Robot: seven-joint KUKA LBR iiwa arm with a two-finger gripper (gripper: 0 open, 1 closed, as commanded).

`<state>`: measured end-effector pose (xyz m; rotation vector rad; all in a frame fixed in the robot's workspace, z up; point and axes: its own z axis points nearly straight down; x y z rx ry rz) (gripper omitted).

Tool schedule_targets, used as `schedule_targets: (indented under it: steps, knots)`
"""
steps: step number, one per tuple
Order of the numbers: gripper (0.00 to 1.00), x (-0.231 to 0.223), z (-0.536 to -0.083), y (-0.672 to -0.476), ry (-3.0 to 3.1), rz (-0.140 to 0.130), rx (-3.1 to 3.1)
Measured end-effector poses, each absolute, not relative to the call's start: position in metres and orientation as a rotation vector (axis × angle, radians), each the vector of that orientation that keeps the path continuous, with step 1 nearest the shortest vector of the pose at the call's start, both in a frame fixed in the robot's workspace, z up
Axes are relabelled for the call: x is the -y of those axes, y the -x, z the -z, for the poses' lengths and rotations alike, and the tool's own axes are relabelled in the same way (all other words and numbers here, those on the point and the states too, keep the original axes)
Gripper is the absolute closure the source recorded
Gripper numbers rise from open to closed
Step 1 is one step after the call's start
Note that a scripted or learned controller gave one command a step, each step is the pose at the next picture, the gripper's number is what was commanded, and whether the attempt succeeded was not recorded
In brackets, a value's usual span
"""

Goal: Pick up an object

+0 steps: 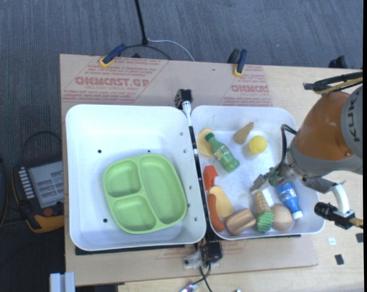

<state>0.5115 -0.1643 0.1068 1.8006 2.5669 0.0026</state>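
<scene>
Camera view shows the tool (pixel 270 180) low in the right bin (pixel 274 113), near its right edge beside a blue-and-white bottle (pixel 288 199), seemingly lined up for a pick, though its state cannot be told.

I see my grey, orange-banded arm (pixel 329 135) low over the right white bin (pixel 281 115), near a small blue-and-white plastic bottle (pixel 288 199); a green divided plate (pixel 145 193) sits left.
</scene>
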Motion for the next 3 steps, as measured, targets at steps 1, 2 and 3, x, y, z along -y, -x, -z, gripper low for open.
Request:
schedule_targets:
  steps: [1, 2, 3]
  knots:
    - [1.00, 0.141, -0.094, -0.490, -2.112, -0.007, -2.297]
    - [1.00, 0.100, -0.143, -0.483, -2.199, 0.002, -2.245]
    - [1.00, 0.091, -0.184, -0.484, -2.465, 0.001, -1.949]
